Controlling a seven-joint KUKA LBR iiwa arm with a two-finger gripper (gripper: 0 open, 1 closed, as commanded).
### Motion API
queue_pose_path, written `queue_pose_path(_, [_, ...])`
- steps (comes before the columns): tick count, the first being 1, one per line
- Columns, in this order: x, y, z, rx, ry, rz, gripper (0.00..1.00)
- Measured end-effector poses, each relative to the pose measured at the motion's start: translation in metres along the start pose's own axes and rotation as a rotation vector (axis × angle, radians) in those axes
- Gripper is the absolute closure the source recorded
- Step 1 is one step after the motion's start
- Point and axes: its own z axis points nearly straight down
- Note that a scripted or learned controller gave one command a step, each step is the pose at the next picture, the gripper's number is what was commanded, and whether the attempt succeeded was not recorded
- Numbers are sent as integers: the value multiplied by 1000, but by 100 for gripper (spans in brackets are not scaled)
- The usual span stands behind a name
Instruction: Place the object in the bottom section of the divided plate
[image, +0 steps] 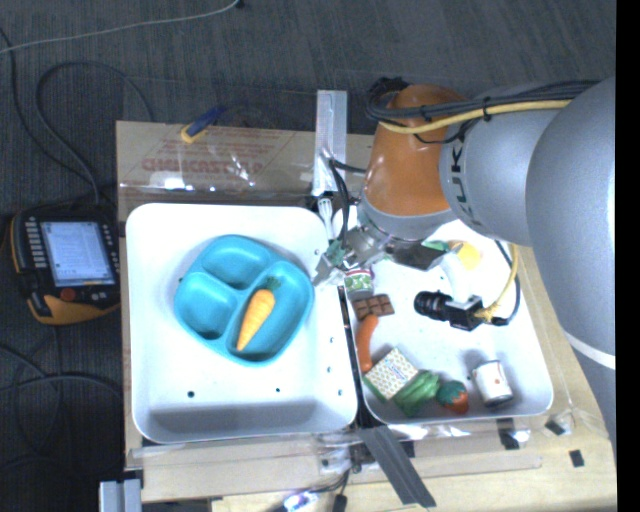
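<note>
Carrot (256, 313) lies in the lower right section of the blue divided plate (215, 265) in the left bin (160, 400). The gripper (340, 258) hovers over the rim between the bins, beside the plate, and I can't tell how wide it stands.
</note>
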Motion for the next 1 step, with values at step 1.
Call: queue_pose_path(1, [1,0,0,0,2,-2,0])
